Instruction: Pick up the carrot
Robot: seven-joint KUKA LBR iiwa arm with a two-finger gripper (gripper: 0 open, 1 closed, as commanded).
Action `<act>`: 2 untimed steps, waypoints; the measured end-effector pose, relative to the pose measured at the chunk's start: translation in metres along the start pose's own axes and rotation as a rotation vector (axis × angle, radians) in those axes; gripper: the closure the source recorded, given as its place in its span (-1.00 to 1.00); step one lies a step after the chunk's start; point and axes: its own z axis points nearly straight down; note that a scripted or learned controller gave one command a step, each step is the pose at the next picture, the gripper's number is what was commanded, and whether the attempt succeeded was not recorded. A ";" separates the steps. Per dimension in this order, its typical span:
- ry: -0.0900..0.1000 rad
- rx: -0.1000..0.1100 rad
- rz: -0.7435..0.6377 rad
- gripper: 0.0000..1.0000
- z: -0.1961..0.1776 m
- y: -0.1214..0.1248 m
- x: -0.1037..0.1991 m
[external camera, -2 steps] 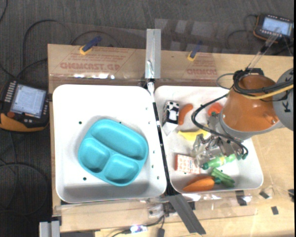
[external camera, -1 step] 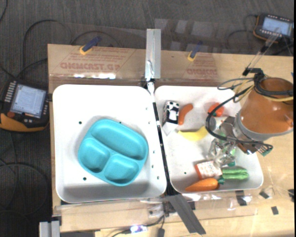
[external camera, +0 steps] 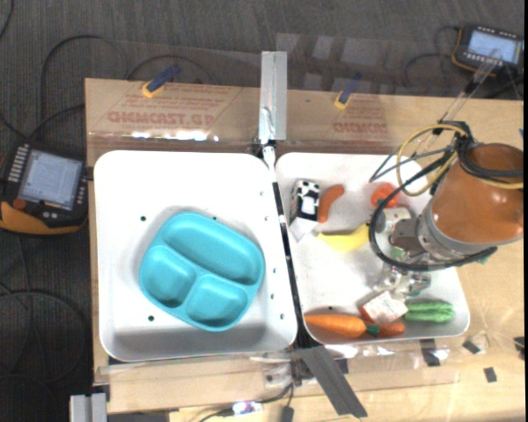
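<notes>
The carrot (external camera: 334, 324) is orange and lies flat along the front wall of the right bin (external camera: 361, 275), near its front left corner. My gripper (external camera: 405, 282) hangs below the arm's orange band, over the front right part of that bin. It is to the right of the carrot and a little behind it, apart from it. Directly under the gripper sits a small white and red item (external camera: 383, 308), which touches the carrot's right end.
A green vegetable (external camera: 428, 311) lies at the right bin's front right. Further back are a yellow banana (external camera: 348, 238), an orange-red piece (external camera: 332, 198), a black and white item (external camera: 308, 199) and a red piece (external camera: 383, 196). The left bin (external camera: 123, 192) holds a blue divided plate (external camera: 202, 269).
</notes>
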 end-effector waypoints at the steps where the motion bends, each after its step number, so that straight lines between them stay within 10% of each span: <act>1: 0.015 0.000 -0.427 1.00 -0.001 0.020 -0.034; 2: -0.001 -0.013 -1.128 1.00 0.004 0.050 -0.054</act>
